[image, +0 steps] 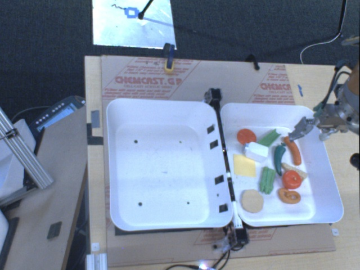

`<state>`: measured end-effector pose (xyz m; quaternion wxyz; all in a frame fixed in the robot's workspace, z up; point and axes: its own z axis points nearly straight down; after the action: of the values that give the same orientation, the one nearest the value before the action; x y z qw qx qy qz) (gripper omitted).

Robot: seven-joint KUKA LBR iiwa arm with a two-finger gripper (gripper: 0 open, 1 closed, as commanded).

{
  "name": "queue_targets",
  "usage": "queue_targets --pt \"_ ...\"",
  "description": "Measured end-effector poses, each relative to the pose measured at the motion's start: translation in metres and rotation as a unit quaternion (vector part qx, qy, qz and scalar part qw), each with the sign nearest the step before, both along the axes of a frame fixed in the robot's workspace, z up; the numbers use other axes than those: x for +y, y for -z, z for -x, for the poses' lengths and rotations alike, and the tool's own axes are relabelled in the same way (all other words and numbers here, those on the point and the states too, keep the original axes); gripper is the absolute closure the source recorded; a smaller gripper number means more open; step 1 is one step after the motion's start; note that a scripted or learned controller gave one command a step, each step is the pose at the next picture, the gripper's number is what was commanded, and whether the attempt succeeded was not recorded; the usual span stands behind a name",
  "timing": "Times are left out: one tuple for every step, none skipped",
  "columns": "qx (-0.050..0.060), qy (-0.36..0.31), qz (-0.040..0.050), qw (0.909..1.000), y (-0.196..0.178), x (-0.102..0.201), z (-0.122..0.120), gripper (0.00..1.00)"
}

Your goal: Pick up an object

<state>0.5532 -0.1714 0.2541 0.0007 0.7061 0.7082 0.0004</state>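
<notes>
Mostly, the right bin (323,176) (jaws' state unclear) holds toy foods beside the left bin (121,151).

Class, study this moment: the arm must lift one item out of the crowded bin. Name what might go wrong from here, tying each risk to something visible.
1. The toy foods in the right bin lie packed together: the orange sausage, dark green pepper and red tomato nearly touch, so the pincer may nudge or catch a neighbour.
2. The yellow cheese slice lies flat, so it would probably be hard to get under.
3. The pincer sits near the bin's far wall; a descent there might clip the rim.
</notes>
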Motion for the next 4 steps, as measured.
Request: queue_targets --pt "-0.011 0.001 0.003 0.9999 0.149 0.014 -0.026 0.0" --pt "0.004 0.001 -0.0017 1.0 0.171 0.046 0.049 0.0" --pt "-0.001 0.001 0.0007 1.0 0.159 0.044 0.044 1.0" --pt "-0.004 -0.004 -0.0005 1.0 0.065 0.106 0.024 1.0"
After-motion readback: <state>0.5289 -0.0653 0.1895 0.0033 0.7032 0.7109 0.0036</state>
